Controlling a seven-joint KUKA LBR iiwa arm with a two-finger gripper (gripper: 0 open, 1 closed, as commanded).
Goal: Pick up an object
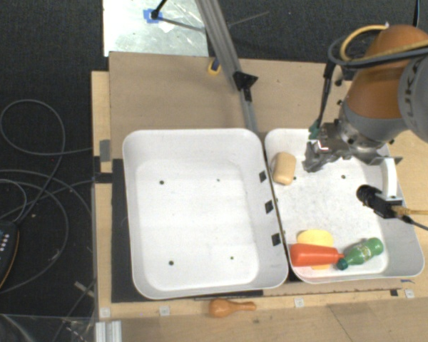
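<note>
The gripper (315, 159) is being held low over the right bin (414, 266), right of centre in the frame, just beside a tan bread roll (284, 168). The roll is judged light and soft; it is best pinched gently across its middle.

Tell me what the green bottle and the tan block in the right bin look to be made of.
Green bottle: likely smooth plastic, given its even green colour and slight sheen. Tan block: matte, with rounded edges and no shine, so perhaps foam or soft rubber; the view leaves it open.
</note>
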